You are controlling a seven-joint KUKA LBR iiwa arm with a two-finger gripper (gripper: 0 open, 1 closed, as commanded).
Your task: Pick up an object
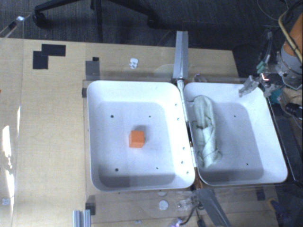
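Pre-grasp: arm parked at the right bin's far right corner, nothing picked yet.

Gripper (249, 85) sits over the right bin (236, 178) rim, carrying nothing; open or closed, can't tell at this size. Candidates: orange cube (137, 139), alone mid-floor of the left bin (99, 126), well off every wall, so free approach from any side; rolled white cloth (206, 131) lies along the right bin's left wall, tight against the divider. Next move likely a traverse left, then a descent.

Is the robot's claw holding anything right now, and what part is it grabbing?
No, nothing. The claw is over the right bin's far corner, away from the rolled cloth and the orange cube.
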